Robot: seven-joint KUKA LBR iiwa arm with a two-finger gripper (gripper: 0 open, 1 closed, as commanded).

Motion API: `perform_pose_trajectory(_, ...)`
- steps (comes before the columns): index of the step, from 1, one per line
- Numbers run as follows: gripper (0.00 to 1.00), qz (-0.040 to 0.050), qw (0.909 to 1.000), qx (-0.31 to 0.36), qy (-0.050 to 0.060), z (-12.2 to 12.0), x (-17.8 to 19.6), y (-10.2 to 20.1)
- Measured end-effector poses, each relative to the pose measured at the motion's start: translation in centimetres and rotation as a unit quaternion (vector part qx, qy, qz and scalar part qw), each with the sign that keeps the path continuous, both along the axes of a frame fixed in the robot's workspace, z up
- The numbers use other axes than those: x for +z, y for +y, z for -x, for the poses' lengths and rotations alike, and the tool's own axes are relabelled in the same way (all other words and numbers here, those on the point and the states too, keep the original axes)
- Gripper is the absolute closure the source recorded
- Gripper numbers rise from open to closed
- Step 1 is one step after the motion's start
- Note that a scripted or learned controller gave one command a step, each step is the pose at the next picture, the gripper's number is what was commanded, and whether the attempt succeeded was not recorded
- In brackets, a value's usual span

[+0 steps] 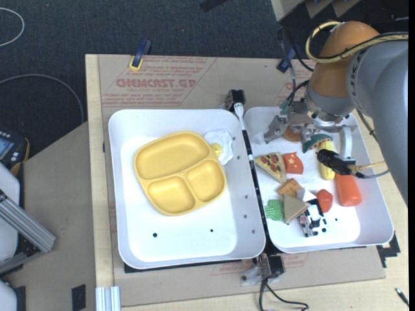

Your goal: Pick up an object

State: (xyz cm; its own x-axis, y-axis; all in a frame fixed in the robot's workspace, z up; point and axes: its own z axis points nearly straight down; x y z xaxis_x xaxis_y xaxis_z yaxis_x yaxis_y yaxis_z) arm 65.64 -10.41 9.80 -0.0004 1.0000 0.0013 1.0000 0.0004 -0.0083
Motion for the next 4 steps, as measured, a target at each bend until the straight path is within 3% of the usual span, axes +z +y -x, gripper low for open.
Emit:
perform_pose_trajectory(1, 0.00, 0.0005, 1.0000, 0.000, -0.002, 0.0, -1.4, 0.1)
perform_pose_trajectory(2, 1.00, 0.0007, 1.0000, 0.000, -0.004, -0.1, -0.2, 0.1)
perform_pose_trajectory(4, 1.00, 0.0015, 1.0000, 0.001, -0.009, -0.7, 12.8, 0.3)
